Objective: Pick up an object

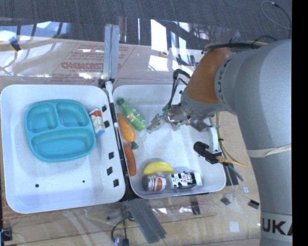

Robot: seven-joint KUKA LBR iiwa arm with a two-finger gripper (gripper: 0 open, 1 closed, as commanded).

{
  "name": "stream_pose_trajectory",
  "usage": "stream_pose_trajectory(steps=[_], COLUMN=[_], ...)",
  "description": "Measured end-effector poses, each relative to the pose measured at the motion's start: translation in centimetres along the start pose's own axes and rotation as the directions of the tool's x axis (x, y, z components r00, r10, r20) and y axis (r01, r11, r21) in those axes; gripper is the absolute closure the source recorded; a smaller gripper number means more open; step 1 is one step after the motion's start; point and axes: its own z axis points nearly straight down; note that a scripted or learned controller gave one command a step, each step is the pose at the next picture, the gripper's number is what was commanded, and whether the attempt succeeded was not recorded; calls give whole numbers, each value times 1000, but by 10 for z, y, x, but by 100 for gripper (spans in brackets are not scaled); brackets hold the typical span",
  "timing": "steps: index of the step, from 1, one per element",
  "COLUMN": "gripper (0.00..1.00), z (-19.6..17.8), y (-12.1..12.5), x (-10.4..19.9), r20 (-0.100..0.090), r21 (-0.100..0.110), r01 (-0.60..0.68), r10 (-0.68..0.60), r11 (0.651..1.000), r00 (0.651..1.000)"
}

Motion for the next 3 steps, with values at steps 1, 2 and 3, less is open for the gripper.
stream_pose_trajectory(steps=[1,2,3], gripper=[0,0,100], z=[-84,-18,-29], y=[48,56,56], x=[21,52,53], r20=[1,2,0], r21=[-4,-3,-2], r01=[38,120,123], r10=[-38,-120,-123], r11=[999,993,992], r00=[999,993,992])
